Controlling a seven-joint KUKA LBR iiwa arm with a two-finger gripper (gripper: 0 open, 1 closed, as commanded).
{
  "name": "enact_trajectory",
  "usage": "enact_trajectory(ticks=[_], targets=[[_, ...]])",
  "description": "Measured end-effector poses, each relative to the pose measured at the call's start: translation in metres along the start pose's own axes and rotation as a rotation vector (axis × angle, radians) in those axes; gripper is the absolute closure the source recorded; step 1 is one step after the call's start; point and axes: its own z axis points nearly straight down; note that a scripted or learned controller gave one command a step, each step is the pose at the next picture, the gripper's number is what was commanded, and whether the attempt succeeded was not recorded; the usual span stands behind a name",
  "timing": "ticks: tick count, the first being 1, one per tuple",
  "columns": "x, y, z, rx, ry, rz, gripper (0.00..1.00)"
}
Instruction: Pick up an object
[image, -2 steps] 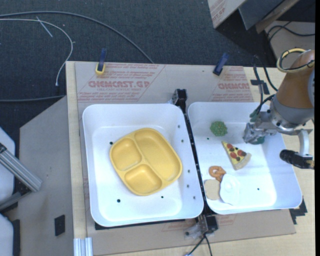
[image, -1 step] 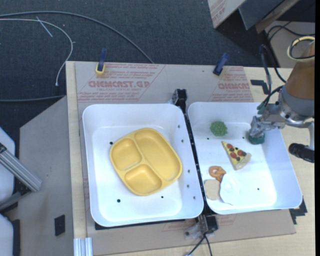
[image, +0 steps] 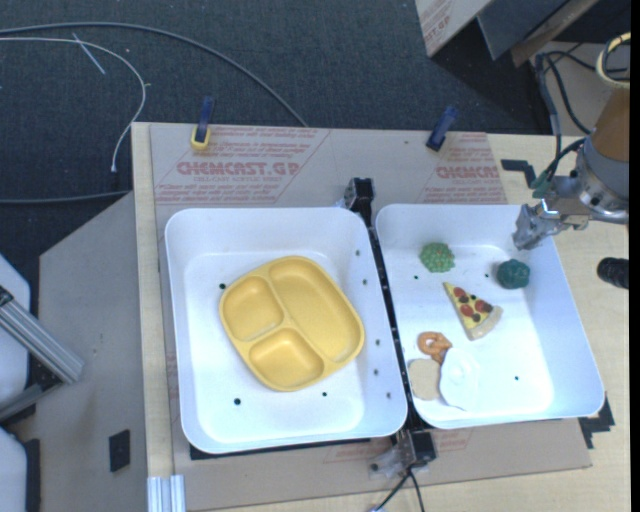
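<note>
The small dark teal rounded toy (image: 514, 273) is lying in the right white bin (image: 560, 385), toward its far right side, and it is sitting nearest to the gripper (image: 527, 232), which is hanging just above and beside it at the bin's far edge. Whether the fingers are apart or together I cannot tell; nothing is showing between them. A rounded piece like this is likely rolling away if the fingers are coming down off-centre, and the bin wall close behind is leaving little room, so one finger could be striking the rim. To its left a green knobbly broccoli toy (image: 436, 257) is lying, and nearer, a triangular pizza-slice toy (image: 472, 308), an orange pretzel toy (image: 434, 345) and pale flat pieces (image: 445, 382) are crowding the near left corner; a nudge could be pushing things together. The yellow three-compartment plastic tray (image: 290, 320) is resting in the left white bin (image: 200, 400), well apart, on the table (image: 250, 160)
</note>
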Motion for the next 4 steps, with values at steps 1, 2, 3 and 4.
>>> enact_trajectory(ticks=[1, 2, 3, 4], targets=[[0.0, 0.001, -0.03, 0.002, 0.001, 0.0, 1.0], [0.055, -0.005, -0.028, 0.009, 0.005, -0.004, 1.0], [0.115, -0.023, -0.023, 0.01, 0.006, -0.002, 1.0], [0.159, -0.032, -0.012, 0.011, 0.005, -0.003, 1.0]])
